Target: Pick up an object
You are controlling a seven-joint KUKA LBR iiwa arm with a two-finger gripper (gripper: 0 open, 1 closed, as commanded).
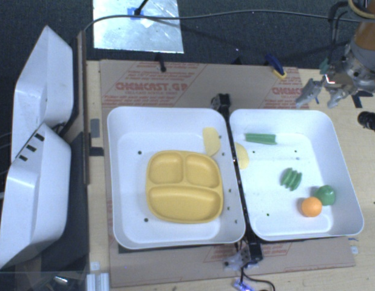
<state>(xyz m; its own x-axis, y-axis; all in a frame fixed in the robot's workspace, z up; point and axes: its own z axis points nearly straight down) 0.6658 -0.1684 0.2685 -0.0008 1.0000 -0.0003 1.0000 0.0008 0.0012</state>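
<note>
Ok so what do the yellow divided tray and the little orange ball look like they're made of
The yellow divided tray looks like moulded plastic with a smooth matte finish: uniform colour, rounded compartment edges, soft highlights. The orange ball looks like a plastic or rubber toy fruit, evenly coloured with a dull sheen; the view is too small to tell which.

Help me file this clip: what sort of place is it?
Probably a robotics lab bench: two white bins on a board, a gripper above their far edge, loose cables, toy food like the orange ball.
</note>
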